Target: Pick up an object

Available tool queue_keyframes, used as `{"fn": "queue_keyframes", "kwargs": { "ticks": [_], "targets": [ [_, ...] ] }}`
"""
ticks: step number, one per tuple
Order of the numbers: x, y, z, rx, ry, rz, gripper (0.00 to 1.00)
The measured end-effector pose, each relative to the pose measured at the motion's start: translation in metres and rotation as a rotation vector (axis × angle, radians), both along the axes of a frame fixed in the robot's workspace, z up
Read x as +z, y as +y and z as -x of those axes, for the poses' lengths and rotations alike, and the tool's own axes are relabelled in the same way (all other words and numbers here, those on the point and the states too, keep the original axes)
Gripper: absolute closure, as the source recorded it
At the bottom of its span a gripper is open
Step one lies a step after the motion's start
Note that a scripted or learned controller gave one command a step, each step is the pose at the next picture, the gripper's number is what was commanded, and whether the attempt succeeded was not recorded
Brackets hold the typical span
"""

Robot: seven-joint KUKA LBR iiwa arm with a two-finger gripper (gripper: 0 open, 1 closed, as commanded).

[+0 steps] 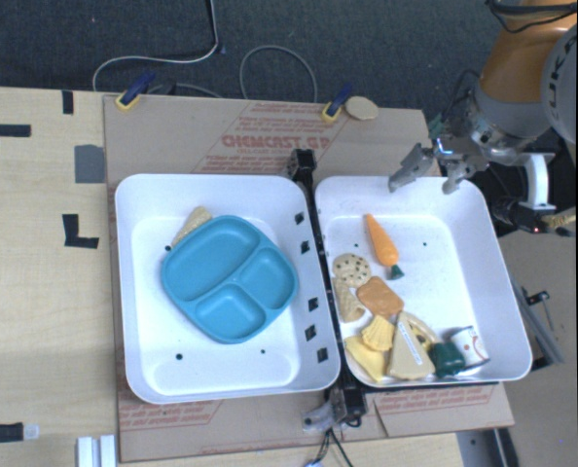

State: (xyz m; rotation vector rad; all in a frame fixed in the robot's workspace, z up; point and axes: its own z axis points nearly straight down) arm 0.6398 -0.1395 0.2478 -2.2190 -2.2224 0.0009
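Cardboard covers the middle of the wooden bench, and on it sit two shallow white bins side by side. The left bin holds a blue divided plate lying flat, with a tan wedge peeking out from under its upper left edge. The right bin carries the loose toy food: an orange carrot lies near the centre, apart from the rest, its green tip pointing down-right; below it a speckled cracker touches a brown biscuit, and a heap of pale cheese-like wedges crowds the lower edge beside a small can. The grey and orange arm reaches in from the right. Its gripper hovers over the right bin's upper rim, its two fingers spread wide apart with nothing between them, well above the carrot.
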Motion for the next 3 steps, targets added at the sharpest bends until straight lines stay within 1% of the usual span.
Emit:
{"fn": "queue_keyframes", "kwargs": {
  "ticks": [1, 2, 3],
  "targets": [
    [-0.166, 0.047, -0.005, 0.003, 0.008, -0.001, 0.00],
    [-0.147, 0.045, -0.008, 0.001, 0.000, 0.000, 1.00],
    [-0.148, 0.045, -0.007, 0.001, 0.001, 0.000, 0.00]
  ]
}}
